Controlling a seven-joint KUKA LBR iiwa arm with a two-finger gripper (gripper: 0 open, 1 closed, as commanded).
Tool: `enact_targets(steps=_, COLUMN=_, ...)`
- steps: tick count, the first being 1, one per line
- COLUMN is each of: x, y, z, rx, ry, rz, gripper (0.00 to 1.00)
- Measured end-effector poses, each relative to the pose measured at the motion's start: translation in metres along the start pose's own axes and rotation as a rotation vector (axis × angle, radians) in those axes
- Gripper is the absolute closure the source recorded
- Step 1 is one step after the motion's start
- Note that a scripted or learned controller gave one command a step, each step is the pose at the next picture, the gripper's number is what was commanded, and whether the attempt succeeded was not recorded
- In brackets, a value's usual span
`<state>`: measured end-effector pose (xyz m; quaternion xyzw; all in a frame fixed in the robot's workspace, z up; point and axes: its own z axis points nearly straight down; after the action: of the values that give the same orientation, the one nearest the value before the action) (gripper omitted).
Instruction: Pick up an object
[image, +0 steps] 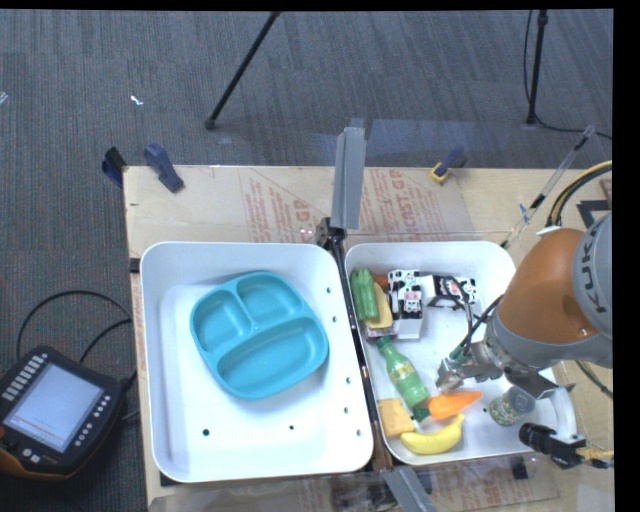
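The right bin (490, 255) holds several small items. A green bottle (404, 372) lies slanted near its left wall. An orange carrot (455, 404) lies beside it, with a yellow banana (436, 439) along the front wall. My gripper (452, 378) hangs low over the bin, just above the carrot and right of the bottle. The grey and orange arm behind it covers the bin's right side. Nothing can be seen held in it.
A green cucumber (361, 293), a yellow piece (380, 305) and black-and-white boxes (408, 296) lie at the back of the right bin. A yellow block (396, 417) sits by the banana. The left bin (165, 300) holds a blue divided plate (259, 333).
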<state>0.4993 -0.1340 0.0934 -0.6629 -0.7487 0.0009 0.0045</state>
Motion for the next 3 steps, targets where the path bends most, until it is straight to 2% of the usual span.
enact_targets(steps=1, x=0.0, y=0.0, z=0.0, rx=0.0, ry=0.0, rz=0.0, gripper=0.0)
enact_targets(steps=2, x=-0.001, y=0.0, z=-0.007, rx=0.003, ry=0.002, rz=0.006, gripper=1.0)
enact_targets(steps=3, x=0.057, y=0.006, z=-0.092, rx=-0.003, ry=-0.004, rz=0.045, gripper=1.0)
